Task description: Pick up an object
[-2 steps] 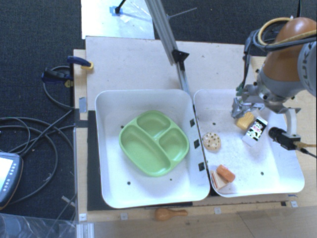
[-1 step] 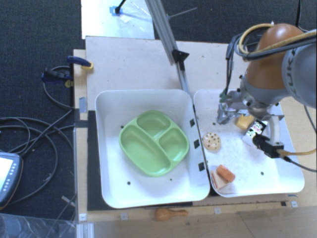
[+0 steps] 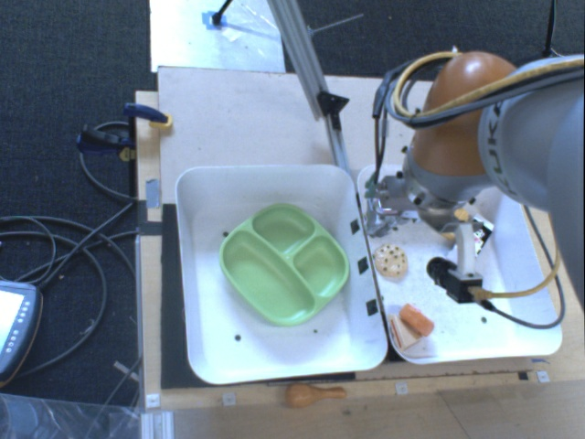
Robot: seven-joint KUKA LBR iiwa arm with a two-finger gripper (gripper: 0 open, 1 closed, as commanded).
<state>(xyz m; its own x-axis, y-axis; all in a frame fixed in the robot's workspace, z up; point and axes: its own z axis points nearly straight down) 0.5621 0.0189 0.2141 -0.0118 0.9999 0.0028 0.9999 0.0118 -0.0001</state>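
Note:
My gripper (image 3: 377, 216) hangs over the left edge of the right bin (image 3: 535, 245), just above a round speckled cookie (image 3: 391, 262). Nothing shows between it and the cookie. An orange carrot-like piece (image 3: 418, 319) lies on a tan slice (image 3: 401, 331) in the bin's front left corner. A small white and black item (image 3: 477, 236) lies partly hidden under the arm, to the right of the gripper. The grey arm with its orange band (image 3: 462, 108) covers the back of the right bin.
The left bin (image 3: 210, 337) holds a green divided plate (image 3: 285, 263). A black cable fitting (image 3: 452, 278) with a yellow hose hangs off the arm over the right bin. A wooden piece (image 3: 315, 393) lies on the bench's front edge. A metal pole (image 3: 306, 53) slants across the back.

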